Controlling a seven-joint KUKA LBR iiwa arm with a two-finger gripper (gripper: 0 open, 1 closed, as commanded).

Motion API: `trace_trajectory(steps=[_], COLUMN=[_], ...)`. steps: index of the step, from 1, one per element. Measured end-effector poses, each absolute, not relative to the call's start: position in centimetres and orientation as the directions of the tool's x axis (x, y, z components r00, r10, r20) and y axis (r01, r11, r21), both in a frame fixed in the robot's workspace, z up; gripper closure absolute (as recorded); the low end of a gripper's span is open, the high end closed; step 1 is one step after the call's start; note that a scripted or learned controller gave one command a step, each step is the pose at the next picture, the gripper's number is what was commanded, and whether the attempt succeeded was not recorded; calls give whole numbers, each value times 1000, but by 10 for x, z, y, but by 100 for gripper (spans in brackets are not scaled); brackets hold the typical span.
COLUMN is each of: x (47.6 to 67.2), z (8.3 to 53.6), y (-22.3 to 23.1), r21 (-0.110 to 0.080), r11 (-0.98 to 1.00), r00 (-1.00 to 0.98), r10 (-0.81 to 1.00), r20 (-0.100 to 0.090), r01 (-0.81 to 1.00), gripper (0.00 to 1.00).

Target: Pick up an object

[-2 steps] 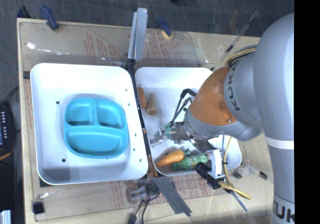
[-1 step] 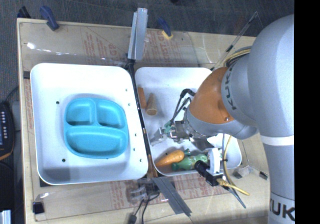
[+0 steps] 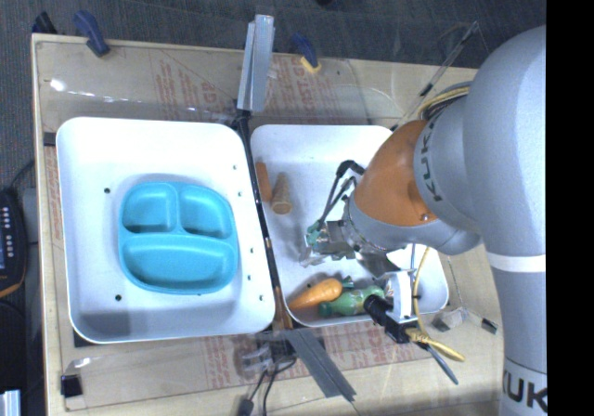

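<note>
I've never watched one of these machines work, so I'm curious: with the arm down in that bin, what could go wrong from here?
1. The carrot and the green toy lie touching at the right bin's near wall, so a grab may nudge both or slip off.
2. The hand sits low under the bulky arm, which hides much of the bin, so a bump against its wall seems possible.

bulky smooth grey KUKA arm (image 3: 506, 140) at frame right; glossy orange band (image 3: 394, 187) above the wrist; black cables looping by the wrist; partial black KUKA lettering lower right
</note>
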State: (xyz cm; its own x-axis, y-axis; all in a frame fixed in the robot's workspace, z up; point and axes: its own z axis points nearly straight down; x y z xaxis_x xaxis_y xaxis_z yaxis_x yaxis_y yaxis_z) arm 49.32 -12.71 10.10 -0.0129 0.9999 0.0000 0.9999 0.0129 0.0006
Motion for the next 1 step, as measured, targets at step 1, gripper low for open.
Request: trace_trajectory(steps=[1], x=[493], z=[101], y=[-127], r21=[1], r11=[13], r00=[-13], r10=[1000], r20=[0], r01=[1000], gripper=[0])
